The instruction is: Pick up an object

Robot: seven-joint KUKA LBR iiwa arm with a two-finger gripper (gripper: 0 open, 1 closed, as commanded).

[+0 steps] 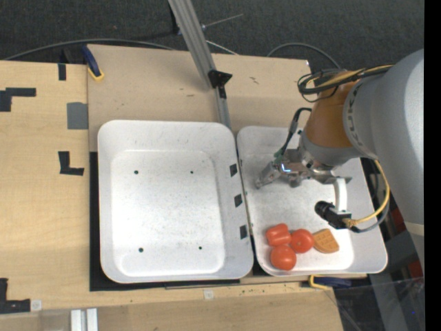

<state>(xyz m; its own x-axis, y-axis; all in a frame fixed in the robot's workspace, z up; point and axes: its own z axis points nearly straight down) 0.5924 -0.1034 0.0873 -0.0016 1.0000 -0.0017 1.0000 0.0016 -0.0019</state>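
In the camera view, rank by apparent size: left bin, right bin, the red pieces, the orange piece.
1. left bin
2. right bin, partly hidden by the arm, so less sure
3. three red pieces, all look alike
4. orange piece, about the same or slightly smaller

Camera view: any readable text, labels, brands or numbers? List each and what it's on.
None readable.
White bins and: speckled, no print.
Red pieces and the orange piece: unmarked.
Black tape on the bench: plain shapes, not letters.
Arm's orange band and gripper: no lettering that can be made out.
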